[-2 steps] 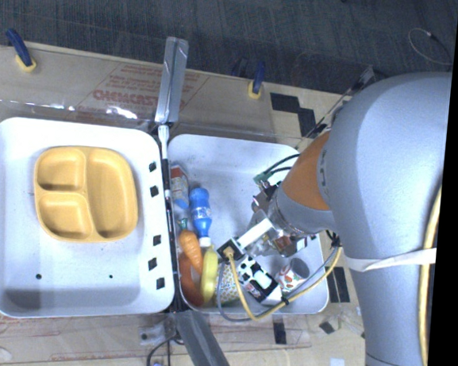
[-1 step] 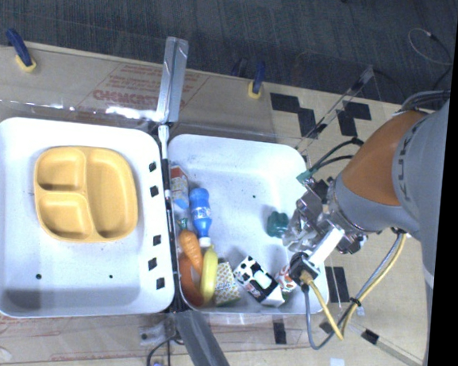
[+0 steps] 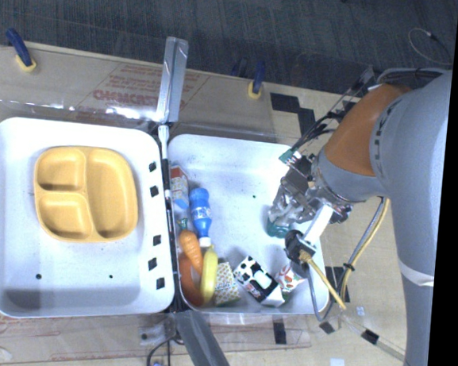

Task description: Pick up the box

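- A grey bar lies slantwise on the surface at the near edge, just below the gap between the two bins.
- The right bin holds a huddle of things along its left wall and near wall.
- The box, patterned black and white, lies tilted near the near wall of the right bin, between a checked packet on its left and a small carton on its right.
- The carton is white with red marks and sits at the near right of the bin.
- A carrot and a yellow piece lie side by side to the left of the packet, close to the left wall.
- A blue-capped bottle lies farther back, its cap end pointing to the far side, with a second bottle just beside it against the left wall.
- The gripper hangs over the right part of the right bin, well to the far right of the box and apart from it.
- A teal thing sits right under the gripper; whether the gripper is spread or pressed together I cannot tell, nor whether it touches the teal thing.
- The arm comes in from the right, its orange band above the wrist.
- The left bin bears a yellow tray with three compartments, set toward its far left.
- A clear sheet with red print lies on the far side, held by blue clamps.
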`<state>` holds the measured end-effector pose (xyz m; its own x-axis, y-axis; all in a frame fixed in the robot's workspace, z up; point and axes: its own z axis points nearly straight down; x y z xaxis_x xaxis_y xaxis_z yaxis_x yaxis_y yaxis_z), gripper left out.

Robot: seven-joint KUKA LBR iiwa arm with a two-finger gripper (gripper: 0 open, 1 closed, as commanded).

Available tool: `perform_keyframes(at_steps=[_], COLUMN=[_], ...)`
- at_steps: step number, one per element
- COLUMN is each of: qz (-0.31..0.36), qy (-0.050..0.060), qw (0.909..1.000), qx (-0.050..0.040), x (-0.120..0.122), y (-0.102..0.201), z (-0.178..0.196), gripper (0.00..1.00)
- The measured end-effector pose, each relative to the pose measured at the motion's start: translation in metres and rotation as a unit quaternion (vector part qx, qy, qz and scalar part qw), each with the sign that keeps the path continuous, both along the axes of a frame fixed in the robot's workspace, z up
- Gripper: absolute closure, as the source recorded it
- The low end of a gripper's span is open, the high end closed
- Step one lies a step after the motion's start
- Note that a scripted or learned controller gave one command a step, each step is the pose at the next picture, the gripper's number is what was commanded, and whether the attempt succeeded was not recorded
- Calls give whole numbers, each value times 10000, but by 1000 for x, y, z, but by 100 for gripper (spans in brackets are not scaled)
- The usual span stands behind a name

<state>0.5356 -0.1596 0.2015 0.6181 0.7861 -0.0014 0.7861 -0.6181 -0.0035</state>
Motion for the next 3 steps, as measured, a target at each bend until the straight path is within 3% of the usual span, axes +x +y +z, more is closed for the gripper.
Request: perform_keyframes(at_steps=[1, 2, 3], qz=[1551, 1268, 949], qy=[-16, 9, 11], qw=[9879, 9919, 9955], qx=[0, 8, 8], x=[59, -15, 3], y=[4, 0, -31], z=[95, 25, -57], gripper=[100, 100, 100])
